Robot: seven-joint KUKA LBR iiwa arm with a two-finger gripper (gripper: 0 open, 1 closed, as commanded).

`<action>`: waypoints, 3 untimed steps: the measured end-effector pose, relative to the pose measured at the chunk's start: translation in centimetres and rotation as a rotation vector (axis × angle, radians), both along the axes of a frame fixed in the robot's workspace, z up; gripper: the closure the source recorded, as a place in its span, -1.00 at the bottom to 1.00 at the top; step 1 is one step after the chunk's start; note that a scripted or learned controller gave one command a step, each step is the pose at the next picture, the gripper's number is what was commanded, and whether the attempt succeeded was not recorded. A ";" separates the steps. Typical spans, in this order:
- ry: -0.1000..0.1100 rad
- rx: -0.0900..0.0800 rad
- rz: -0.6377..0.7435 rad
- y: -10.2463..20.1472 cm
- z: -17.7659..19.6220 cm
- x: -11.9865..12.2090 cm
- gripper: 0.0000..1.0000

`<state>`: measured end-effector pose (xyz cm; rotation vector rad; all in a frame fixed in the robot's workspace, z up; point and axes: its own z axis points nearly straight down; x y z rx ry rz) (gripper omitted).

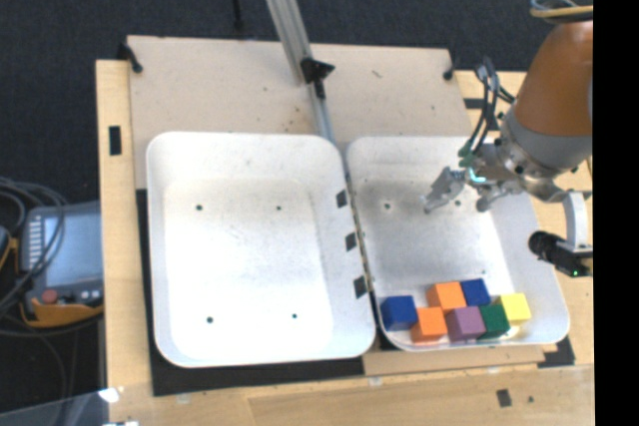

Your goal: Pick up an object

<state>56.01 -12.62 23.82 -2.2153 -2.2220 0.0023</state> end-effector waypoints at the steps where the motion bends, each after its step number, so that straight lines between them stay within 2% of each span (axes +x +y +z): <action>1: -0.005 -0.001 -0.002 0.0 0.2 0.1 -1.00; 2: 0.000 -0.003 -0.005 -0.1 -5.6 -0.8 -1.00; 3: 0.001 -0.004 -0.006 -0.8 -10.3 -0.3 -1.00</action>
